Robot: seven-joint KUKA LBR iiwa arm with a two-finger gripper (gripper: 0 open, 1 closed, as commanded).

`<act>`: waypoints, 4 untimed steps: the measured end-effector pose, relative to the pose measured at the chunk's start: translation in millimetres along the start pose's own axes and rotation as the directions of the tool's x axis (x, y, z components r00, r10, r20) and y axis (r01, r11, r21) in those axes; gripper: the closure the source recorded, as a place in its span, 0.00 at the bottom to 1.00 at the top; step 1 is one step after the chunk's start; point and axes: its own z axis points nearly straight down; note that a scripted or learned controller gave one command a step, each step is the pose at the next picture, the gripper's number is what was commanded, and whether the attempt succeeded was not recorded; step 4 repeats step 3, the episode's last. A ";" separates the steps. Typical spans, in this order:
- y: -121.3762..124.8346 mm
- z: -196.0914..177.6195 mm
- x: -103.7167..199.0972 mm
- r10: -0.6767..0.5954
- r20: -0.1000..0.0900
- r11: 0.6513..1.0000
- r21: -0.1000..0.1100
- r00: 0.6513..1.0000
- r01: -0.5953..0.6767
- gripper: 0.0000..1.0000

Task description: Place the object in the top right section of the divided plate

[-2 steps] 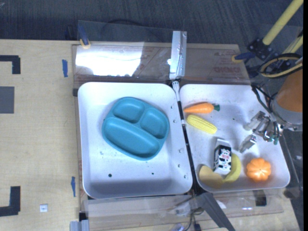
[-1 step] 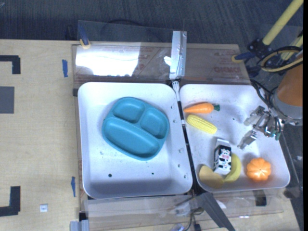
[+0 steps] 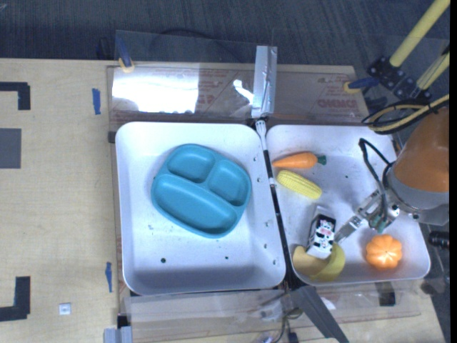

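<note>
Yellow banana point(image 3: 323, 261) lies by the pincer point(image 3: 348, 229) — its grip unreadable — blue divided plate point(image 3: 201, 188) well apart.

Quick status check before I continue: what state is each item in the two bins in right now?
divided plate: left bin, sections bare
carrot: lying, right bin
corn: lying beside carrot
banana: front edge, under the black-and-white item
black-and-white item: on banana
orange: resting free
gripper: low, beside black-and-white item
</note>
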 end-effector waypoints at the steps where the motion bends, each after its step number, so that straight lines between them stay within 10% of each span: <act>1: 63.6 -93.0 125.8 0.274 0.002 0.962 -0.005 0.962 -0.274 0.00; 2: 90.7 -141.1 94.3 0.934 0.002 0.357 0.000 0.357 -0.934 0.00; 4: 90.7 -141.0 94.4 0.934 0.003 0.357 0.001 0.357 -0.934 0.00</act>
